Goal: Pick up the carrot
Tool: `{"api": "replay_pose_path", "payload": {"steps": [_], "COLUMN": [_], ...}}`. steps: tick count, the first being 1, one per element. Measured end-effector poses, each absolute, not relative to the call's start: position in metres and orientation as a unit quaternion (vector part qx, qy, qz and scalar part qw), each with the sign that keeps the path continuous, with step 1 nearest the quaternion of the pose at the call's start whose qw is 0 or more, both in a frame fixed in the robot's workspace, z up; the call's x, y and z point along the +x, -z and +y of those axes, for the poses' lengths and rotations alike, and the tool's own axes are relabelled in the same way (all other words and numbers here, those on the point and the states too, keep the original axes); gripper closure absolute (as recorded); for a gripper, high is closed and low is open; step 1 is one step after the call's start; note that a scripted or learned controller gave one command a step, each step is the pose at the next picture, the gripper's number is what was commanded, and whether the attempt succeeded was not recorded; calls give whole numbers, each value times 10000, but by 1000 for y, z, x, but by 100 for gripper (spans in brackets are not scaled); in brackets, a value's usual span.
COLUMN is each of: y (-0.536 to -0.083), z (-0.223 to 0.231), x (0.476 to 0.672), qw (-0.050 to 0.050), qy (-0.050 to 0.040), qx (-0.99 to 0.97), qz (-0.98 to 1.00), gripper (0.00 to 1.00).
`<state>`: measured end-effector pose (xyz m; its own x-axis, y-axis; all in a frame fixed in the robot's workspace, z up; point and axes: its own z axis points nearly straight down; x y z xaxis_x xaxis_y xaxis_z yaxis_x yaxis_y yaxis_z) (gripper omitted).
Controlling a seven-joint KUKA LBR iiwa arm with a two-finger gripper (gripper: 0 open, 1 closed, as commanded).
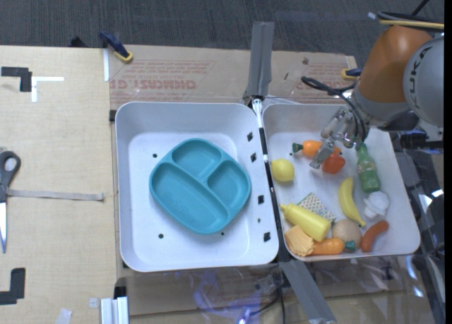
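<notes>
within the right white bin, the small orange plastic carrot lies just left of the tool; whether the tool is open or closed cannot be told.

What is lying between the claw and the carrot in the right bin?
In the camera view, the yellow bottle and a checkered packet lie between the claw and the carrot.

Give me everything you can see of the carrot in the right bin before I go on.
The small orange toy carrot with a green leafy tip lies in the upper part of the right white bin, its green end pointing towards the divider. It looks like smooth plastic. The hand sits just to its right, so close that contact cannot be judged. A red tomato-like piece lies beside it, and a yellow lemon lies apart, below left.
</notes>
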<state>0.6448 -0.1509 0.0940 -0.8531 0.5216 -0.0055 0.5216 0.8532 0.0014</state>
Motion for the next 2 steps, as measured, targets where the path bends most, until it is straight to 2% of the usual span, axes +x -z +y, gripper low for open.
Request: {"api": "replay_pose_path", "payload": {"steps": [1,2], "y": [-93,-93], "z": [-115,-95], "x": [633,636], "qw": [16,21], "qy": [1,3], "qx": [3362,4233], "qz": [9418,9060], "gripper": [0,0]}}
